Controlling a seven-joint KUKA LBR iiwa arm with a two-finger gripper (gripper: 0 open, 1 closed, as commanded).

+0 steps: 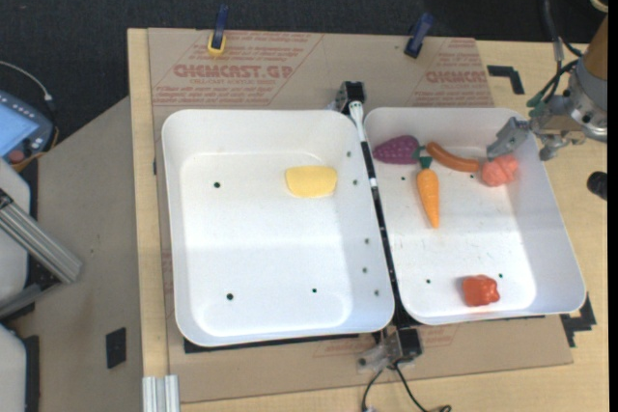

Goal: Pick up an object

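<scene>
The right bin [541, 236] holds a pink lumpy toy [499, 173] at its far right, a thin orange sausage [454, 158], a purple grape bunch [397, 150], an orange carrot [429, 197] and a red toy [480, 289] near the front. A yellow piece [311, 181] lies in the left bin [193, 236]. My gripper [529, 144] hovers at the right bin's far right rim, just above and to the right of the pink toy. Its fingers are spread open, and nothing sits between them.
A black divider strip [372, 198] runs between the two bins. Blue clamps [219, 29] [419, 34] hold the cardboard base at the back. The arm's body [591, 96] reaches in over the right edge.
</scene>
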